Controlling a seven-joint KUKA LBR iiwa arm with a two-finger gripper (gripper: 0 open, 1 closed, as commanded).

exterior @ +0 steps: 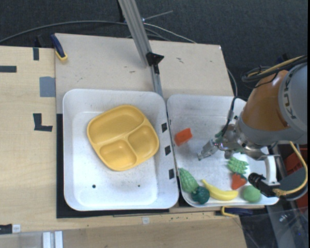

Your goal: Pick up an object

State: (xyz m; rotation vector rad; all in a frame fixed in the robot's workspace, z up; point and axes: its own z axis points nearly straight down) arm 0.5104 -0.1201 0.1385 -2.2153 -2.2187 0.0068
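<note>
From above, my end effector hovers in the right bin, fingers spread and gripping nothing. The orange block lies just to its left on open floor. Banana, green toys and a red piece crowd the near rim.

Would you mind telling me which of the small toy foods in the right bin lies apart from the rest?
The orange-red block: it sits alone in the bin's upper left, while the yellow banana and the green pieces crowd the lower edge.
</note>
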